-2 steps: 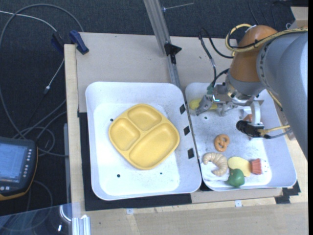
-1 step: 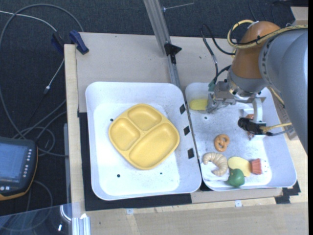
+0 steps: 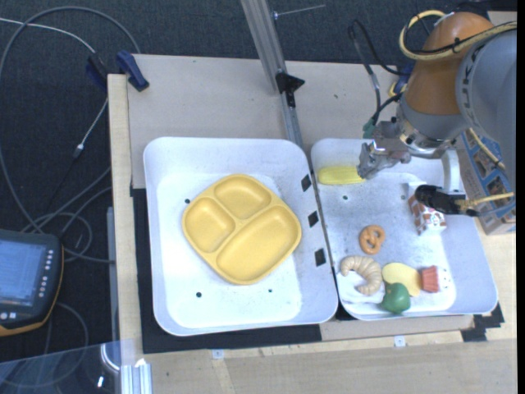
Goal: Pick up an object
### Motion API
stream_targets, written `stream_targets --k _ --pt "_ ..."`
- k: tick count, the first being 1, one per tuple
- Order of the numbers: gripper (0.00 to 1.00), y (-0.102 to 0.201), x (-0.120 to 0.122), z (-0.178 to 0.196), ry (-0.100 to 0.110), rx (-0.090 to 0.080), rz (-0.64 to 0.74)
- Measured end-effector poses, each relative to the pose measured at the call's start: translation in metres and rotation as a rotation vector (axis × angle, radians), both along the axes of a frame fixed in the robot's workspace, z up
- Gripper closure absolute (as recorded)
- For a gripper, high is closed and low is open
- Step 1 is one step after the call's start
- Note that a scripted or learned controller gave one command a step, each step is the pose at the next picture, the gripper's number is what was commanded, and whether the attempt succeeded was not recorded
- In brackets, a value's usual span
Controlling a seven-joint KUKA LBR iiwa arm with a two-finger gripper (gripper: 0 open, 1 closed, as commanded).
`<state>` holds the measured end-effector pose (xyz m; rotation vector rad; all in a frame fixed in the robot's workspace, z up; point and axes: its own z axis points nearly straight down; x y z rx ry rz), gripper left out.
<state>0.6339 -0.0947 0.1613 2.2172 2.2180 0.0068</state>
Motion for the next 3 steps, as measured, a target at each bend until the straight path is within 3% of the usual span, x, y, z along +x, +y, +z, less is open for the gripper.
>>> stream_targets --k 1,2,3 --pt "1.00 -0.007 0.003 0.047 -0.001 -0.001 0.000" --pt "1.00 -0.007 0.004 0.063 0.002 0.000 0.001" --pt "1.00 0.050 -0.007 0.076 0.007 0.004 0.006"
